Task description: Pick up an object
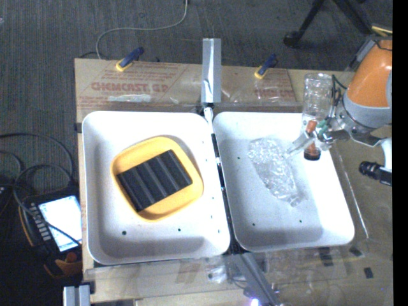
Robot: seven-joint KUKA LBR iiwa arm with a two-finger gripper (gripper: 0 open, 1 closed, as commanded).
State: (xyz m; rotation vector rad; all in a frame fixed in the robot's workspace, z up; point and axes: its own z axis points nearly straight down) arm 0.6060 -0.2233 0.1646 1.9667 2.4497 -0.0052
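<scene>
On the near part of the bench stand two shallow white bins side by side. The left white bin (pixel 102 234) holds a yellow rounded-rectangle tray with a black ribbed insert (pixel 157 178), lying flat and turned at a slant, in the middle of the bin floor and apart from every wall.

The right white bin (pixel 331 228) holds a crumpled clear plastic bag (pixel 274 167), stretched from the bin's middle toward its near right, flat on the floor. It is the one loose thing in that bin.

Farther back, over the right bin's far right corner, hangs the two-finger gripper (pixel 311 144) of the grey arm with the orange band (pixel 373 81), which reaches in from the right. Whether the gripper is spread or closed cannot be told from this angle. A thin pale part of it points down and left toward the upper end of the plastic bag, very near it; contact cannot be made out. A clear plastic cylinder-like piece (pixel 317 94) stands upright just above the gripper.

Beyond the bins lies a brown cardboard sheet with red lettering (pixel 137 88), held by two blue-and-yellow clamps (pixel 129 58) at its far edge. A grey metal strip (pixel 211 69) runs up between the bins.
</scene>
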